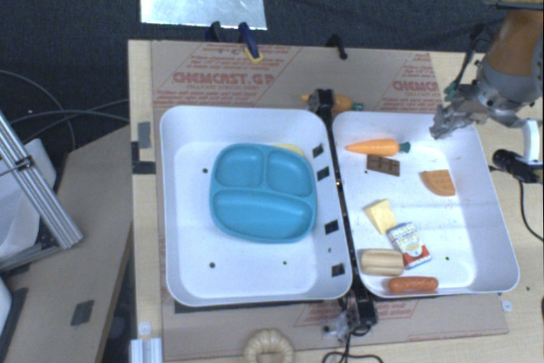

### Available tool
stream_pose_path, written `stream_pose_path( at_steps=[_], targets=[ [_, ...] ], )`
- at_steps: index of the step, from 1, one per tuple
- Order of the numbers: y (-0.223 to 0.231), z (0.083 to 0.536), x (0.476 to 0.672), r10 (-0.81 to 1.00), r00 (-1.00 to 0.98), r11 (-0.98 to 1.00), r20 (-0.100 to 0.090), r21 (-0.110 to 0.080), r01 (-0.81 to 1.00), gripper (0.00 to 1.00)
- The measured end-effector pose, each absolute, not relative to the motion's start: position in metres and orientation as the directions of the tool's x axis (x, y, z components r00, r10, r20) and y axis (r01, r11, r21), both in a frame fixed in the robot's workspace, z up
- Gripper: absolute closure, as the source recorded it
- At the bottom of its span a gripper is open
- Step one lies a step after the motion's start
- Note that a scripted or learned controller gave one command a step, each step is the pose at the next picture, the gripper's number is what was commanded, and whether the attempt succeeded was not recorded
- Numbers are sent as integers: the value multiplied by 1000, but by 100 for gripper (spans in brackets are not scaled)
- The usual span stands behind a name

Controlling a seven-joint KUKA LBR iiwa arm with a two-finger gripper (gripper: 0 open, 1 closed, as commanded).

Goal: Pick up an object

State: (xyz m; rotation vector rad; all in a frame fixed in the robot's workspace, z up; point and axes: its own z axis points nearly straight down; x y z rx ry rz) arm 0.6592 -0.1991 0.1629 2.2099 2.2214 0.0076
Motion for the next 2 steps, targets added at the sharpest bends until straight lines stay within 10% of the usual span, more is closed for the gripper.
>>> stream_pose_path(
  at_steps=[2],
  targets=[
    [-204, 226, 660, 1000, -6, 6, -2, 5, 1000, 100]
  ],
)
